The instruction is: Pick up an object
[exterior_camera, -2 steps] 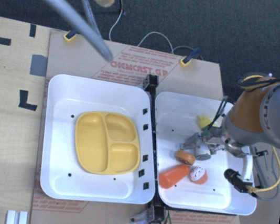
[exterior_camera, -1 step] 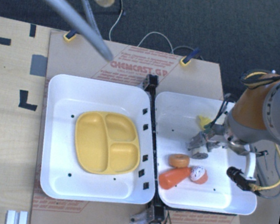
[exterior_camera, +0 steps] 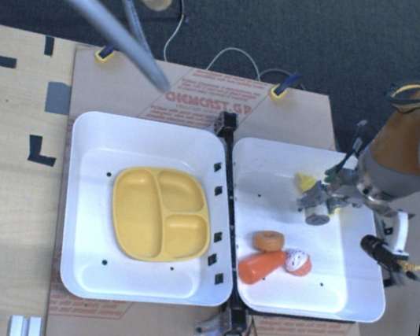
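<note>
Lettering in red runs across the brown cardboard sheet (exterior_camera: 205,99) under the bins, at twelve o'clock from the left bin; it is too blurred to read with certainty, though it seems to begin "CHEMICAL".

The left shallow white plastic bin (exterior_camera: 93,152) holds one thing, a yellow plastic plate with three compartments (exterior_camera: 161,214), lying flat near the bin's middle and turned slightly askew.

The right shallow white plastic bin (exterior_camera: 355,303) touches the left one along a black seam. In it, toward six o'clock from its middle, three things lie close together: a small brown ring-shaped doughnut toy (exterior_camera: 268,240), an orange carrot-shaped toy (exterior_camera: 259,267) just below it and touching or nearly touching it, and a small round red-and-white toy (exterior_camera: 297,262) at three o'clock from the carrot, against its thick end. A small yellow object (exterior_camera: 305,181) lies toward twelve o'clock in the bin, well apart from that group; its shape is unclear.

The grey arm with an orange band (exterior_camera: 405,148) enters from three o'clock and bends down into the right bin. Its two-finger gripper (exterior_camera: 317,207) sits low over the bin floor, just at five o'clock from the yellow object and at one o'clock from the doughnut. Whether the jaws are released or clenched cannot be told; nothing is seen between them.
</note>
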`<state>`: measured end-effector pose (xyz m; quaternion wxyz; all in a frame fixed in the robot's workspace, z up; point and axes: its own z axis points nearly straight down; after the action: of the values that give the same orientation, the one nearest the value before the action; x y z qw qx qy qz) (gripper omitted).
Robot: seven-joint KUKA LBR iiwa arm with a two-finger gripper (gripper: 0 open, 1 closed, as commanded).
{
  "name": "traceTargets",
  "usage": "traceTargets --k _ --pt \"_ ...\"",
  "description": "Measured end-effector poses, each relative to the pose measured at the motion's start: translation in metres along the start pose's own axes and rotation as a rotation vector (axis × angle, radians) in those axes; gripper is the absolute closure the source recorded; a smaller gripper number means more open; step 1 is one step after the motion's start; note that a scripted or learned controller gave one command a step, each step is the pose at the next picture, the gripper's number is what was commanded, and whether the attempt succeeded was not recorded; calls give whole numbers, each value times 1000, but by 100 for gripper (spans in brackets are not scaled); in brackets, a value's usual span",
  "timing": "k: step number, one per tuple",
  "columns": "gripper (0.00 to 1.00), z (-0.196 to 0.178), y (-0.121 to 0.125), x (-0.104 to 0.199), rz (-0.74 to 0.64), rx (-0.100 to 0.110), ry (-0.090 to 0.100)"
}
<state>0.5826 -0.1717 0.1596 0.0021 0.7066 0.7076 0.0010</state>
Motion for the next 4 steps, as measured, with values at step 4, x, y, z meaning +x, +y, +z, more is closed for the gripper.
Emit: traceTargets --k 4 --pt "100 -78 -39 144 -5 7 4"
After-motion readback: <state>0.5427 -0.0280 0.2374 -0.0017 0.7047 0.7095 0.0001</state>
